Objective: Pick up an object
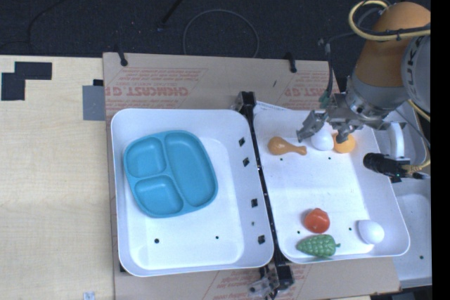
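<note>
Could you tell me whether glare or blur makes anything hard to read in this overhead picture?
Camera view: even lighting and soft shadows; the blue plate is crisp, the white egg nearly melts into the bright right bin, and the claw looks slightly soft.

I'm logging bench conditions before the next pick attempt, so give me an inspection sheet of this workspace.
Surface: two white bins side by side, left bin and right bin, on a cardboard sheet.
Job's things: in the right bin, a tan drumstick toy, white object, orange object, red tomato toy, green bumpy toy, white egg.
Clutter: blue divided plate in the left bin.
Grippers: gripper low over the white and orange objects; grasp cannot be judged.
Cables: yellow hose loop at the arm; thin cables on the dark floor.
Surroundings: wooden table at left.
</note>
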Motion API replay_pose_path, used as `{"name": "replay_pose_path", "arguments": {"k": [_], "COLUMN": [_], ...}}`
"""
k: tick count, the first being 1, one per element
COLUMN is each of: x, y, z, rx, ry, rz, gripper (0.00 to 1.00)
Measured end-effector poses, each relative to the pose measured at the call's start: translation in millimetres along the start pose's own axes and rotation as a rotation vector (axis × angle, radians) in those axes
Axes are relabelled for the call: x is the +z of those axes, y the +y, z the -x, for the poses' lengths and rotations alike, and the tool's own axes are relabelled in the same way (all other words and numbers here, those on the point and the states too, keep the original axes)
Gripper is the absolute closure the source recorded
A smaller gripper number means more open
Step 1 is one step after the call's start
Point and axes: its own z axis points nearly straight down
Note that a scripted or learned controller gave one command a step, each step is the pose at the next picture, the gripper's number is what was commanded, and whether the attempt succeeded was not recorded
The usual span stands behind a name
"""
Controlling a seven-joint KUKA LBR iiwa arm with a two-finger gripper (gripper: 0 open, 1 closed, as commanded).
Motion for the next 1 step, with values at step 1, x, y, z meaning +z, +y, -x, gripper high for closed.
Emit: {"name": "replay_pose_path", "arguments": {"k": [1], "x": [-7.7], "y": [2.9], "z": [0.2], "rx": [-0.001], "ry": [-0.002], "rz": [0.014], "gripper": [0.0]}}
